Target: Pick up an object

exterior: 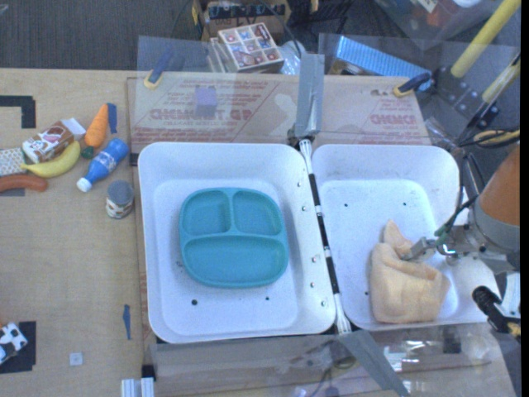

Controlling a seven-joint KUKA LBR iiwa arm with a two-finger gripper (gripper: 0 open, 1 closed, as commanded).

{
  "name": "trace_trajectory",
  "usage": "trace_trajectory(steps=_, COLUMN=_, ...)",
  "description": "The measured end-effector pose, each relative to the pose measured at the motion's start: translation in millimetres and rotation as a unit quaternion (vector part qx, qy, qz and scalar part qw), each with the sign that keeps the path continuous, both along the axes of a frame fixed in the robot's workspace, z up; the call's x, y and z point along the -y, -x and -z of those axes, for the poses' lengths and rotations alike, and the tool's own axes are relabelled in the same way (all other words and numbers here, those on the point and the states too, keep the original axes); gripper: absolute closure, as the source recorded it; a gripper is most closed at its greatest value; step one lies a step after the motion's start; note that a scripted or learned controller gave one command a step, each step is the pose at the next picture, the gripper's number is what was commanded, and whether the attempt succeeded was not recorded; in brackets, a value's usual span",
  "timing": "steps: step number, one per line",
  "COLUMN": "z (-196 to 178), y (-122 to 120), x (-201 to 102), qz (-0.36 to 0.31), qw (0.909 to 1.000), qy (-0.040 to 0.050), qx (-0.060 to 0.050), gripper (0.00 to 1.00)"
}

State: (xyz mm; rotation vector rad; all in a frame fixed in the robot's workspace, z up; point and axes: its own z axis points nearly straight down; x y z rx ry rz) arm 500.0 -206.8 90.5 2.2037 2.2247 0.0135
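Left bin (157, 222): teal divided plate (234, 236), three compartments, sitting flat near the middle. Counter (58, 279), left of the bins: banana (51, 164), small milk-carton-looking box (47, 142) touching its top side, carrot (98, 126), blue bottle with white cap (102, 165) lying tilted, small tin can (120, 198) upright just beside the left bin, reddish sausage-like item (21, 184) at the frame's left edge. Black-and-white thing (10, 338) at lower left, can't tell what. Behind the bins: clear panels with faint red print (211, 110), blue clamp (157, 70), blue corrugated sheet (372, 59), patterned box (250, 45) on the floor
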Motion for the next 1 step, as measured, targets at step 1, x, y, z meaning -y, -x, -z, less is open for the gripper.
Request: trace_trajectory(steps=1, z=-0.3, y=-36.5, x=-58.9, qz=0.039, qw=0.9992, qy=0.0005, qx=0.002, gripper=0.0)
